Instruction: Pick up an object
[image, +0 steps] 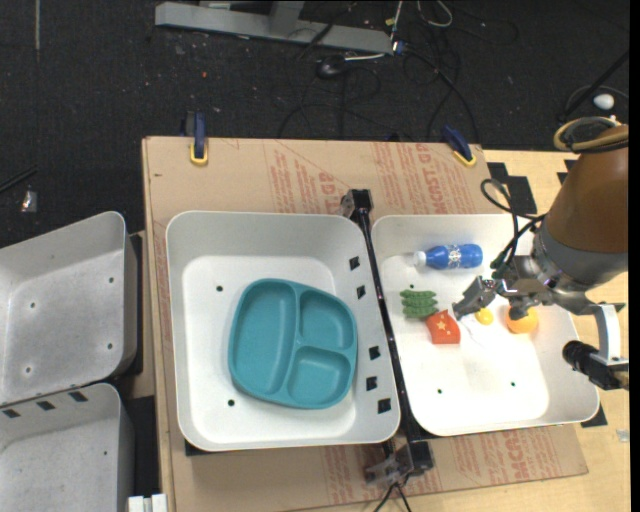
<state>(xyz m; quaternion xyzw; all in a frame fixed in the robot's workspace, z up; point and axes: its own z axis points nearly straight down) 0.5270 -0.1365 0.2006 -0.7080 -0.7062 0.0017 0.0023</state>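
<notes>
Right now the toys lie in the right bin (560, 405). A red block (444, 328) with a small yellow mark sits near the middle of that bin. Just above it is a bumpy green toy (419, 300). Higher up lies a little blue bottle (452, 257) with a white cap, on its side. To the right of the red block is a small yellow piece (485, 317), and next to that an orange and yellow toy (520, 321).

The gripper (474, 300) hangs over these toys, close to the yellow piece and just right of the red block. Its dark fingers are a little apart, and nothing sits between them. None of the toys is lifted up; all rest on the white floor of the bin.

The grey arm (590, 220), with its big orange part, comes in from the right side.

The left bin (200, 400) holds a blue-green tray (293, 343) with three parts. Both bins stand side by side on a brown cardboard sheet (300, 175).
</notes>
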